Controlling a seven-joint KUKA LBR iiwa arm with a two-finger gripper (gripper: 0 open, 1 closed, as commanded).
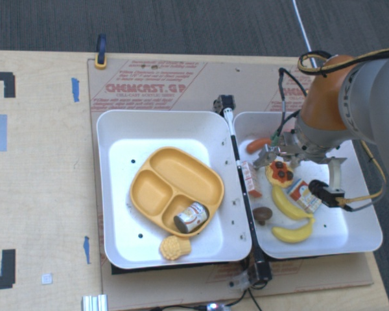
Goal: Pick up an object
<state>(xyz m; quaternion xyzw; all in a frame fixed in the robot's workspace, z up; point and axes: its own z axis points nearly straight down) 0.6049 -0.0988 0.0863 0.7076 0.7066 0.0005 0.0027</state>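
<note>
Tool [277, 155]: we see it low in the right white bin [356, 238]; whether it grips anything, we cannot tell.
Yellow plastic banana [290, 222]: in that bin, just below the tool.
Round yellow-and-red toy [280, 173]: touching or just under the tool.
Orange carrot-like piece [257, 144]: left of the tool.

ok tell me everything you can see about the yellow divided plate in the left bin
The yellow divided plate looks like smooth plastic, rounded in outline, with three compartments set off by raised ridges. It lies flat and turned at a slant on the floor of the left bin. A small can lies on its side in the lower right compartment. A pale yellow bumpy toy sits at its lower edge, apparently touching.
</note>
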